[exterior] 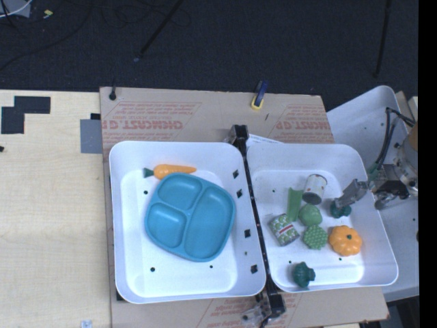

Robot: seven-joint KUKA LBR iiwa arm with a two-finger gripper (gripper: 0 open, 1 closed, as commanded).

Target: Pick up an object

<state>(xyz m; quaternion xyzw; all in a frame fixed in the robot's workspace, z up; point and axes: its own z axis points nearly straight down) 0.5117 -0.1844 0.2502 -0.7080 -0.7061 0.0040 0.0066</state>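
The right bin (372, 265) holds several small things: a silver can (314, 186) on its side, a green strip (293, 202), a smooth green ball (310, 215), a bumpy green ball (315, 237), an orange pumpkin (344, 240), a patterned packet (284, 229), a dark green broccoli (302, 274) and a small teal piece (340, 210). My gripper (360, 201) hangs over the bin's right side, open, its two grey fingers spread apart. The left finger (349, 193) ends just above the teal piece. Nothing sits between the fingers.
The left bin (130, 272) carries a blue divided plate (190, 216) and an orange carrot (174, 171) at its back. A black divider (247, 210) separates the bins. Cables and the arm's wrist (403, 173) crowd the right edge.
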